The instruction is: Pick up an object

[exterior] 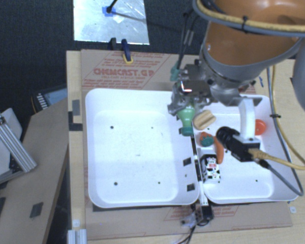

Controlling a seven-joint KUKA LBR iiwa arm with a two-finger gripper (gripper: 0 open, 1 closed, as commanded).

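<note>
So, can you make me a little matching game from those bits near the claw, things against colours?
Things:
1 ball
2 block
3 spotted toy
4 piece by the claw

Colours:
A black and white
B green
C tan
D orange-red

Pairs: 1-D, 2-C, 3-A, 4-B

I work in a robotics lab — my bench (pixel 51 187) carries two shallow white bins (pixel 137 156) on printed cardboard (pixel 124 71), with bare aluminium framing (pixel 10 146) beside it.
</note>
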